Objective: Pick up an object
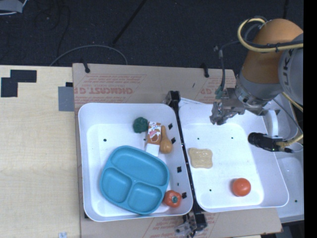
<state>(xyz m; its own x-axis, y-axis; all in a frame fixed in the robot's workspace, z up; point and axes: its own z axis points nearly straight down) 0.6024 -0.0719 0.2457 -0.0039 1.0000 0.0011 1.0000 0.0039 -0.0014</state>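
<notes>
- The gripper (221, 114) is being held above the far edge of the right bin (267, 198), carried by the grey arm (270, 53) reaching in from the right; nothing is being carried in it, and whether it is spread or closed cannot be told at this angle.
- No object is being gripped yet, so the step in hand is being read as the choice of a target and the approach to it.
- Two candidates are lying in the right bin: a flat beige piece (200, 157) close to the central divider (179, 143), and a red tomato (241, 187) toward the near right corner, well apart from each other.
- The beige piece is the nearer of the two to the gripper, but it is lying flat on the floor, and little height is being offered for a pinch.
- The tomato is judged the better target: it is rounded and standing clear of the walls, though it is likely to roll if struck off-centre.
- A straight vertical descent, centred over the chosen object, is being advised, with closure only once both sides are flanked.
- The left bin (89, 133) is crowded: a blue divided plate (133, 178), a green object (140, 124), a small carton (154, 133), a brown piece (165, 144) and a second tomato (172, 198) are lying close together, so a clean grasp there is judged harder.
</notes>
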